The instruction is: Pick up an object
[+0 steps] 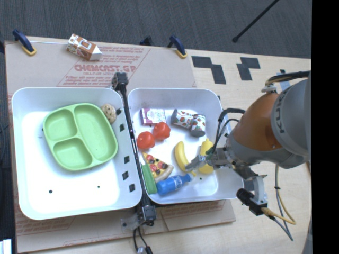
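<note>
The gripper (198, 162) is seen low in the right bin (175, 95) beside the banana (180, 155), whether its jaws are apart cannot be told, and a slip off the banana's curved skin is risked.

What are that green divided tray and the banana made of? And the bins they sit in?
The green tray looks like moulded plastic: even colour, rounded compartment walls, soft sheen. The banana seems a plastic toy, judging by its smooth, uniform yellow skin, though I can't be sure. The left bin and right bin look like thin, glossy white plastic with rounded corners.
</note>
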